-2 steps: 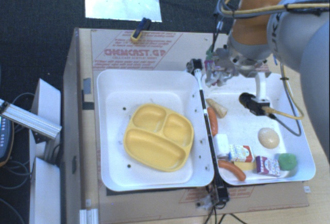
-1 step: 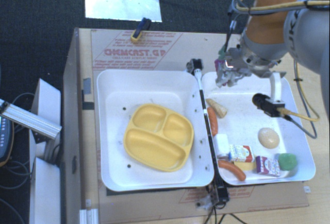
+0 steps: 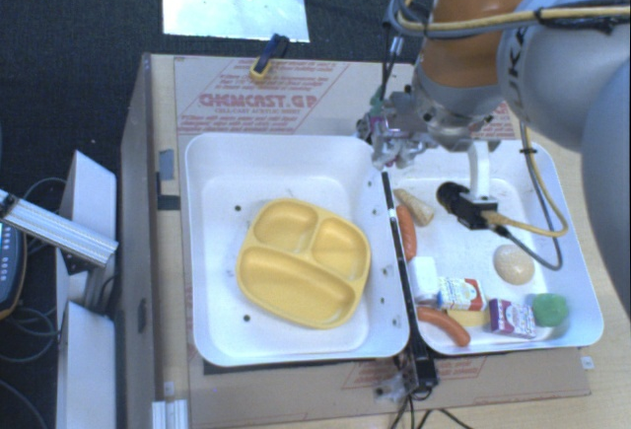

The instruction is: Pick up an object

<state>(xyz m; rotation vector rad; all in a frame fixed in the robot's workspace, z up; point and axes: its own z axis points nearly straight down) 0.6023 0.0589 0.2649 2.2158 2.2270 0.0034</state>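
My gripper (image 3: 391, 151) hangs over the far left corner of the right bin (image 3: 572, 250), close to the wall between the two bins. Just below it in that bin lie a tan wedge-shaped piece (image 3: 418, 209) and an orange carrot (image 3: 406, 232). Farther toward the front are a white cylinder (image 3: 424, 276), a small milk carton (image 3: 461, 294), a purple carton (image 3: 507, 317), an orange sausage (image 3: 443, 326), a pale egg (image 3: 514, 265) and a green lump (image 3: 549, 309). Nothing shows in the gripper.
A yellow divided plate (image 3: 304, 261) fills the middle of the left bin (image 3: 222, 180). A black part with a yellow cable (image 3: 463, 205) hangs from the arm over the right bin. The bulky arm (image 3: 532, 33) covers the right bin's far side.
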